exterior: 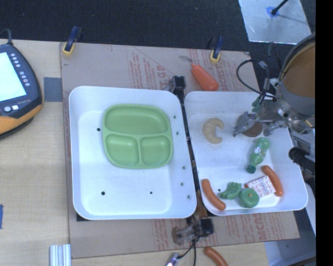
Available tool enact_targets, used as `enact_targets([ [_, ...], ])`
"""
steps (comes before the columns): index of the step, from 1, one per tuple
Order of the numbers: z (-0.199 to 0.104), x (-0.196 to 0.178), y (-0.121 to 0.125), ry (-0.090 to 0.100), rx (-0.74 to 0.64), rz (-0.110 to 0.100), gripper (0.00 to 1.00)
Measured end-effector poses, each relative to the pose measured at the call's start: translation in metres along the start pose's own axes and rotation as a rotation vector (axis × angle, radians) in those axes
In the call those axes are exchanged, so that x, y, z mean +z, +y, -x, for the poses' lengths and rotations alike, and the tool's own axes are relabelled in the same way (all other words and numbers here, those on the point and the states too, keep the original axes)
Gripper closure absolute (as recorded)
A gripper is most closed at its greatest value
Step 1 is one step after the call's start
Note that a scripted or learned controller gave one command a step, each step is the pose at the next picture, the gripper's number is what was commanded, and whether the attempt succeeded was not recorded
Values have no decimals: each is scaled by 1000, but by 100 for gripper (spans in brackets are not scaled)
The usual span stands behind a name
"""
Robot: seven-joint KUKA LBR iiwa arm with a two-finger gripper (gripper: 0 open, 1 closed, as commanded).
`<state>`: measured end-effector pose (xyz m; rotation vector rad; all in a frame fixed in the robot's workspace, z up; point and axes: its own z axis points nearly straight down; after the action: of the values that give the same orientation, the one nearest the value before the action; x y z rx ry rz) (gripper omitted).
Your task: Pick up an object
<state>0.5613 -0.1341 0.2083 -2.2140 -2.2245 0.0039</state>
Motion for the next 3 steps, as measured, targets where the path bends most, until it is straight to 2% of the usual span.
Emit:
enact_targets([
  [1,79,66,-73,-3,2,-1,0],
  [2,77,114,11,-1,-2,0,0],
  [3,59,116,50,-1,-2,1,0],
])
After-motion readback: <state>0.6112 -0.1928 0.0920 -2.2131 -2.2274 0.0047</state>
